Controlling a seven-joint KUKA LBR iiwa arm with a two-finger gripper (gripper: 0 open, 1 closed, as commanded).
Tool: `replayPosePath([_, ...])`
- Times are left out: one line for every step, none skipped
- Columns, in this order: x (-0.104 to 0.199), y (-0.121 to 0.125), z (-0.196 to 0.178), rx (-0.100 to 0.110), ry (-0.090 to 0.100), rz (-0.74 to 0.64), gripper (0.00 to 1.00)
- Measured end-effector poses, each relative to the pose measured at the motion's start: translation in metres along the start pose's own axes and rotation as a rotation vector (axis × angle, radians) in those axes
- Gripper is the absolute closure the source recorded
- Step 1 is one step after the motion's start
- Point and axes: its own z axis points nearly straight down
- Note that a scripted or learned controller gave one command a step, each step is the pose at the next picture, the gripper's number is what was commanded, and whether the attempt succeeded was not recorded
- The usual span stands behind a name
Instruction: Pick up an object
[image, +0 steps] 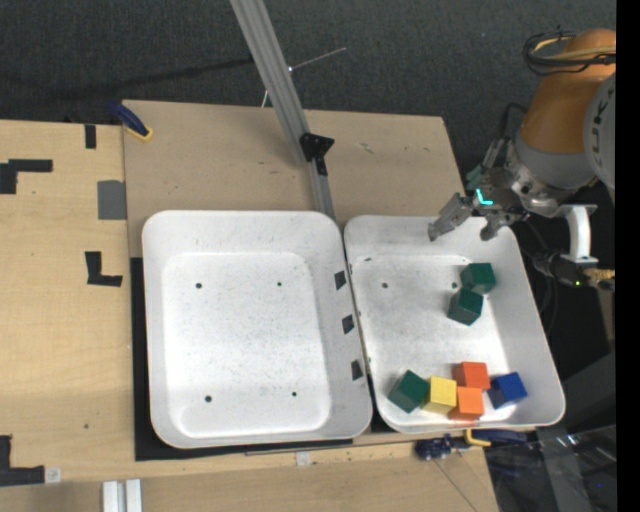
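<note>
My gripper (466, 224) hangs over the far edge of the right bin (400, 250), open, with nothing between its fingers. Two dark green cubes lie just in front of it: one (479, 277) and another (465, 306) touching it. At the bin's near end sits a cluster: a green cube (408, 390), a yellow cube (442, 392), two orange cubes (470, 377) (470, 401) and a blue cube (508, 388).
The left bin (245, 320) lies beside the right one. A slanted metal pole (285, 90) crosses the bench behind the bins. A blue-and-yellow clip (131, 119) rests at the bench's far left. Another blue object (440, 447) lies below the right bin.
</note>
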Motion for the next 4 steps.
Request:
replayPosePath([0.000,0.001,-0.003,-0.004,-0.001,-0.001,0.00])
replayPosePath([-0.005,-0.006,0.058,0.002,-0.001,0.000,0.00])
replayPosePath([-0.004,-0.004,0.103,0.001,-0.001,-0.001,0.00])
replayPosePath([-0.003,-0.006,0.145,0.001,-0.002,-0.001,0.00])
